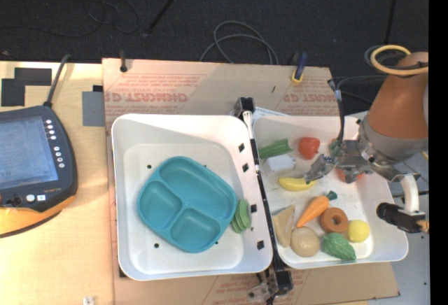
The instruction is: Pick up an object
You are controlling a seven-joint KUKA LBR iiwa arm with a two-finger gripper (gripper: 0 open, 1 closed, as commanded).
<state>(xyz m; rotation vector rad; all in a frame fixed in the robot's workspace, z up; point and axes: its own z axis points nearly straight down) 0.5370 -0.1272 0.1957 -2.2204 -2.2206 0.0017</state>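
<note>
Here, over the right bin, gripper (finger state impossible to tell) hanging just above the banana, carrot just below that banana, tomato above it; best lowered straight onto the banana, avoiding neighbours.

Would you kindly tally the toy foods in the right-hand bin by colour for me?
Green: 2, a long piece and a bumpy one
Red: 1
Yellow: 2, banana and lemon
Orange: 1, carrot
Brown: 1, doughnut
Tan or beige: 2
White: 1
Total: 10
</note>
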